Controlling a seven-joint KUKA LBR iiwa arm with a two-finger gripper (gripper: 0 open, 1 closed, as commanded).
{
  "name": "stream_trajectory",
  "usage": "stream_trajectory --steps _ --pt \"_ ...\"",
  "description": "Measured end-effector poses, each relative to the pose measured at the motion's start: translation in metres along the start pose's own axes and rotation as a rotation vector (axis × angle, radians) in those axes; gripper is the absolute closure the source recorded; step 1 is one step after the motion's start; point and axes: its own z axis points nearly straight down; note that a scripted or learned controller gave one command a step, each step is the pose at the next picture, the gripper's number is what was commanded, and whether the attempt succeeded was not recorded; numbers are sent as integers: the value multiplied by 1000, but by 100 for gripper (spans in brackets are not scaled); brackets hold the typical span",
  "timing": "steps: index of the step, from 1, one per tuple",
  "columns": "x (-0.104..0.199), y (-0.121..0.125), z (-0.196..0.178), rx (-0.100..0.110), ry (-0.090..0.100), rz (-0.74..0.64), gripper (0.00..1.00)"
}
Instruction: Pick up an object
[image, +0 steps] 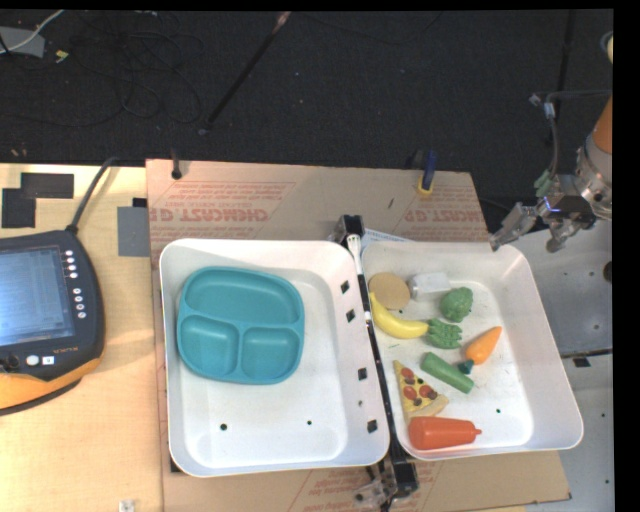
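While the gripper (532, 222) hangs spread and holding nothing beyond the right bin's (540, 300) far corner, aim for 1 exposed toy: the carrot (483, 345), clear of the broccoli (456, 303).

Red print on cardboard sheet (300, 205) under the bins, upside down and mirrored from this view, roughly "CHEMCRZT G.P", repeated at the right (440, 212). Fainter red print on the cardboard's bottom edge (340, 488) is unreadable.
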Motion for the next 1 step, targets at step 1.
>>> stream_trajectory --steps 1 --pt "70 -29 176 17 7 -3 0"
